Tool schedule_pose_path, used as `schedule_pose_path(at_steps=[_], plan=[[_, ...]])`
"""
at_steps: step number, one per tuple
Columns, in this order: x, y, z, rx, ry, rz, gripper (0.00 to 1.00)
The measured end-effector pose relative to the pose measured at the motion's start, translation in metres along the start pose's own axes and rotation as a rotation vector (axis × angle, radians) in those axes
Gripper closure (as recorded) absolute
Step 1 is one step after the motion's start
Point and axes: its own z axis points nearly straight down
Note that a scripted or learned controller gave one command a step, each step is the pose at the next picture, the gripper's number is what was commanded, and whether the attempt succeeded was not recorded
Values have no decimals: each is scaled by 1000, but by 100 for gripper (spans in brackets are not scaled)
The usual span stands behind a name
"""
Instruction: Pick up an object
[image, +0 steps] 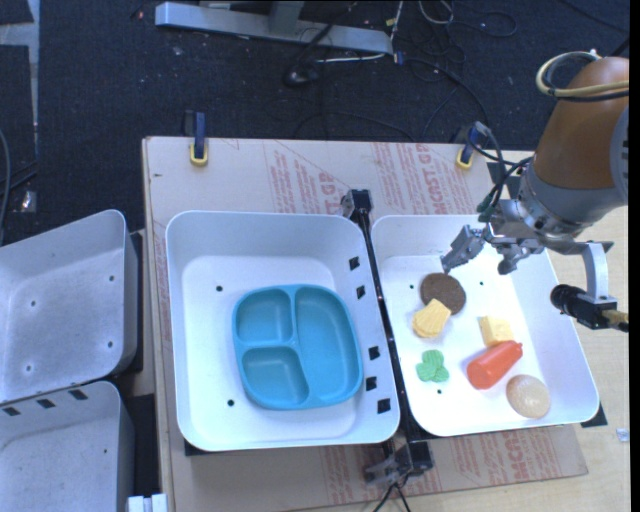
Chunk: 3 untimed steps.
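Task progress: nothing lifted yet; every item lies in the right bin (570, 345), so the whole pick remains, by my reading.
Arm (585, 130): reaches in from the right, wrist above the bin's far end.
Left bin (200, 250): holds a blue divided tray (295, 345).
Gripper (482, 252): fingers spread, grasping nothing, hovering just beyond the brown disc (443, 290).
Other candidates: orange carrot (494, 364), beige egg (528, 395), yellow pieces (432, 320), green bit (432, 367).
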Motion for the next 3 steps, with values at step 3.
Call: schedule_pose_path(at_steps=[3], plan=[[-3, 7, 121, -6, -1, 0, 0]])
